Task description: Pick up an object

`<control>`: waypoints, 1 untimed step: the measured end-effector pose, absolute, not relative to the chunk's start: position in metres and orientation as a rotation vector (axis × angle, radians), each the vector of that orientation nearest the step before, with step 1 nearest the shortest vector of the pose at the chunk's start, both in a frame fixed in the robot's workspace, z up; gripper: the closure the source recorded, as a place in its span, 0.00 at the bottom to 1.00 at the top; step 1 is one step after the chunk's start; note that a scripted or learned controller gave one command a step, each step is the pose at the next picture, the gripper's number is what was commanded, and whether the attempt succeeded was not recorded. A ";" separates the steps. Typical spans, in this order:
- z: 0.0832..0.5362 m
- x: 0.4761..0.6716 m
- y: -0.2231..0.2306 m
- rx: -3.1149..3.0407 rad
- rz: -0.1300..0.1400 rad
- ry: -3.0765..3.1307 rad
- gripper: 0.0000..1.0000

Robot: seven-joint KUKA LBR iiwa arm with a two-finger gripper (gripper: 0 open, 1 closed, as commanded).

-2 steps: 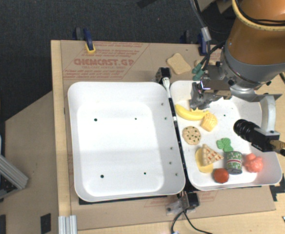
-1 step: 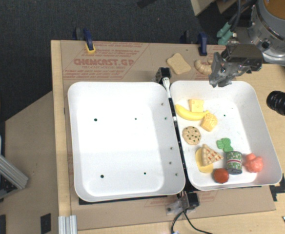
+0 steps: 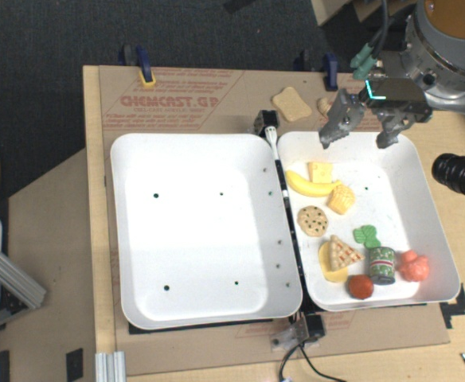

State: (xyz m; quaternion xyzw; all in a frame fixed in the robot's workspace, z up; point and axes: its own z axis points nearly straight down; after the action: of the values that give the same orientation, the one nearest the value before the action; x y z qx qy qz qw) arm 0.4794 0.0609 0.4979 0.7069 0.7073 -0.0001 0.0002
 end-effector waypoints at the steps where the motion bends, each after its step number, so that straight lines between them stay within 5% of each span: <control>1: 0.386 0.506 0.133 2.219 -0.014 2.233 0.00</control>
State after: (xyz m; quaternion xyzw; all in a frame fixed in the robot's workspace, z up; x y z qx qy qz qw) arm 0.5061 0.1327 0.3861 0.7049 0.7093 -0.0045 -0.0032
